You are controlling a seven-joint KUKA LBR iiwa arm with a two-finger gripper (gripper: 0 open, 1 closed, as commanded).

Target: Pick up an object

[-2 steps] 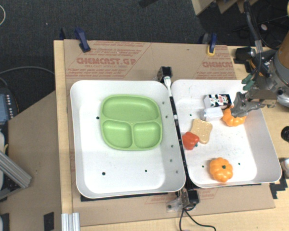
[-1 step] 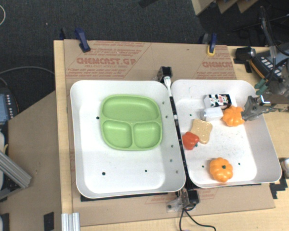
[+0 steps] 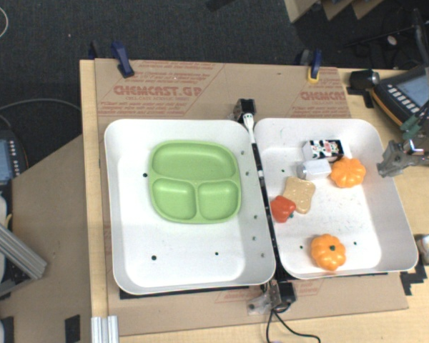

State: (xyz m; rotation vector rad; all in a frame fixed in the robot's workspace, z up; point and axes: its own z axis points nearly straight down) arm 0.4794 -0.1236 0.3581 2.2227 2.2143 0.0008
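- Gripper (image 3: 392, 159): one, grey, at the right edge of the view, just outside the right bin's right rim. Most of the arm is cut off by the frame. The fingers are small and blurred, so it cannot be told whether they are spread or closed; nothing is seen between them.
- White bins: two, side by side on a brown board. Left bin (image 3: 129, 249); right bin (image 3: 386, 227).
- Green divided plate (image 3: 195, 181): one, three compartments, lying flat in the left bin, toward its far half.
- Orange pumpkins: two, both in the right bin. Far pumpkin (image 3: 347, 172) near the right rim, the object nearest the gripper but apart from it; near pumpkin (image 3: 327, 251) toward the front edge, alone.
- Black-and-white patterned box (image 3: 322, 148): one, in the far part of the right bin; print too small to read.
- Small grey-white block (image 3: 314, 168): one, just in front of the patterned box, touching or nearly so; identity unclear.
- Tan bread-like slice (image 3: 299, 194): one, mid-bin.
- Red rounded piece (image 3: 282, 207): one, against the slice's left lower corner, beside the bins' shared rim; kind not discernible.
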